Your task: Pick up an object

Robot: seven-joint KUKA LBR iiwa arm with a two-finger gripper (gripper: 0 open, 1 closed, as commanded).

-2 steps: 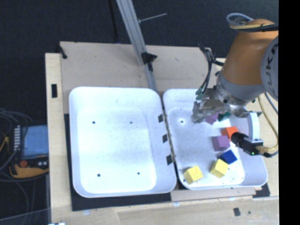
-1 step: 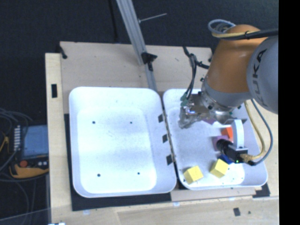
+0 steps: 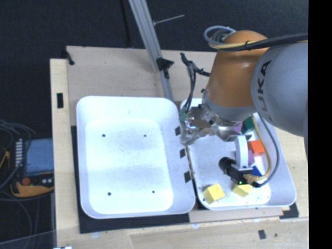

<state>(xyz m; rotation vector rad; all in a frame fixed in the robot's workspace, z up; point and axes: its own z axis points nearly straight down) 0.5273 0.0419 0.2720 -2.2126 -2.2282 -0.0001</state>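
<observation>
Tool (image 3: 193, 128): above the right bin's (image 3: 280, 198) 10 o'clock edge; grip hidden, cannot tell.
Yellow block (image 3: 213, 193): lying at 7 o'clock in that bin.

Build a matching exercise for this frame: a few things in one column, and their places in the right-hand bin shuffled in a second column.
Things:
1. gripper
2. left yellow block
3. orange block
4. green piece

Places in the right bin:
a. near the front rim
b. at the left wall
c. farthest back, partly under the arm
d. right side, midway back

Pairs: 1-b, 2-a, 3-d, 4-c
</observation>
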